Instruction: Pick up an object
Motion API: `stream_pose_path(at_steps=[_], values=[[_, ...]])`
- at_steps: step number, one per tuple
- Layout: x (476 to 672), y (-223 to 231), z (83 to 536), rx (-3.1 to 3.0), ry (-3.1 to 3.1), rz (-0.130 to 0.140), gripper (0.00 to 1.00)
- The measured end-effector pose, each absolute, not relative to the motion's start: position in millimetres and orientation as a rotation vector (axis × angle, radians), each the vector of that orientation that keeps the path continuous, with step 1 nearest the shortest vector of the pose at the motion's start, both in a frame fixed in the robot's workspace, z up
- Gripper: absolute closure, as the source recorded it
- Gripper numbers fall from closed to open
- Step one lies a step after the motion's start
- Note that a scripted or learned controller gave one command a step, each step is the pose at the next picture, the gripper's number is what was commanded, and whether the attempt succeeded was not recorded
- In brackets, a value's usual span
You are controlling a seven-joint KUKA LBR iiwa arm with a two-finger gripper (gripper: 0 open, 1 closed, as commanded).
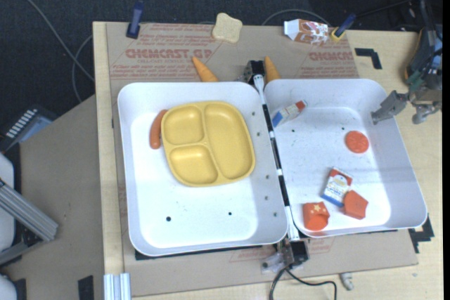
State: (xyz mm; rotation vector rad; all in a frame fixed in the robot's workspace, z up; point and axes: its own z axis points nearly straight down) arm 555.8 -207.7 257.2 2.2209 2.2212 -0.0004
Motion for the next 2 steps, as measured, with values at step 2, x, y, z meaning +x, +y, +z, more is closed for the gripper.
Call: stream_pose_path(at_steps=[2], values=[[558.1, -160.9, 103.7, 2.222, 2.223, 0.000, 0.00]])
